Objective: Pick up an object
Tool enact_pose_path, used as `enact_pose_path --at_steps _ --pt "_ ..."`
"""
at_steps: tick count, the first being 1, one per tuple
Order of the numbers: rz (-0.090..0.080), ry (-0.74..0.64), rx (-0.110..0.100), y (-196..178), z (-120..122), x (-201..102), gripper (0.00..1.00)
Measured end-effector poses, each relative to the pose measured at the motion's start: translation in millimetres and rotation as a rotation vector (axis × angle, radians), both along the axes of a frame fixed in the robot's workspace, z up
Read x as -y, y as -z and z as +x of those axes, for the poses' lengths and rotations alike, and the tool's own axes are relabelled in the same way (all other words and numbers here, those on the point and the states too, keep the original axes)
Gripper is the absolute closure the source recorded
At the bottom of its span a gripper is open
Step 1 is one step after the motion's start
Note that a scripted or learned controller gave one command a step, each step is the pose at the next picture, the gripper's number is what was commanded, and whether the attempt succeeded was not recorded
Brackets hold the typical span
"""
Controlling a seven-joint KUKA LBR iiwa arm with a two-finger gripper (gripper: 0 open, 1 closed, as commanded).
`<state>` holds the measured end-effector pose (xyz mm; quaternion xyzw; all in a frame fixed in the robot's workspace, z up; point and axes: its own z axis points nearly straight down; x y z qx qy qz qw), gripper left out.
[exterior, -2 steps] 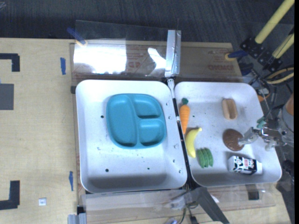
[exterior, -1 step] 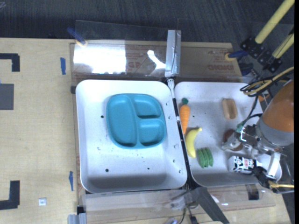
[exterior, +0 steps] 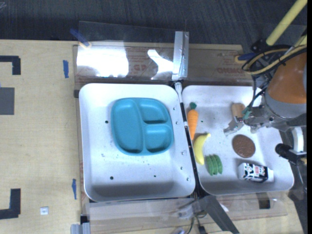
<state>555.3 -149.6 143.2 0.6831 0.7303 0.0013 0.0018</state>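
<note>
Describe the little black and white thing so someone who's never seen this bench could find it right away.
Look in the right bin, the one the arm reaches into. In its near right corner lies a small carton, just below the brown disc. It alone is black and white, patterned like a cow.

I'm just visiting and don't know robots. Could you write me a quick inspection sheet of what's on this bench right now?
Surface: pale wooden bench bearing two shallow white bins, the left bin and the right bin.
Job's things: in the right bin, a carrot, banana, green vegetable, brown disc, black-and-white carton and a small tan piece.
Clutter: a blue divided tray in the left bin.
Grippers: the gripper hangs above the right bin near the brown disc, holding nothing.
Cables: yellow and blue cables above the arm.
Surroundings: dark floor, clear panel behind the bins.
</note>
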Motion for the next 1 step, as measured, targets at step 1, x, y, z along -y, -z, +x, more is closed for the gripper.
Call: enact_pose_path --at_steps 1 --pt "-0.004 -0.154 0.009 51.9 -19.5 21.1 0.00"
